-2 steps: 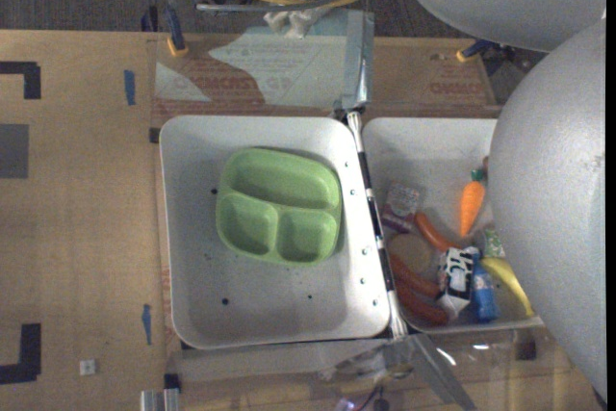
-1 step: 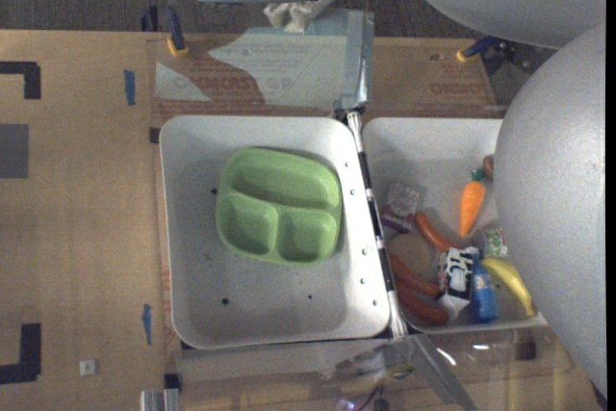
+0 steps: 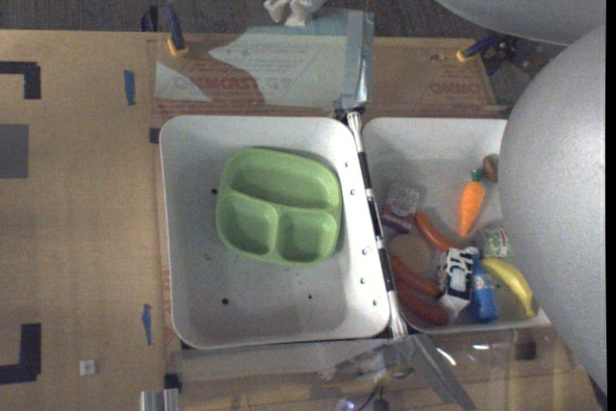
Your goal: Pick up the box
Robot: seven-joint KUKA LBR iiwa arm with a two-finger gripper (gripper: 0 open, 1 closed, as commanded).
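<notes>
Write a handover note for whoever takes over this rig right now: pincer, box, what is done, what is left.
Pincer: above the far edge of the bench, beyond both bins, away from the box.
Box: black and white, lying in the right bin, beside the banana.
Done: nothing, the box is not lifted.
Left: reach it, grasp, lift.
</notes>
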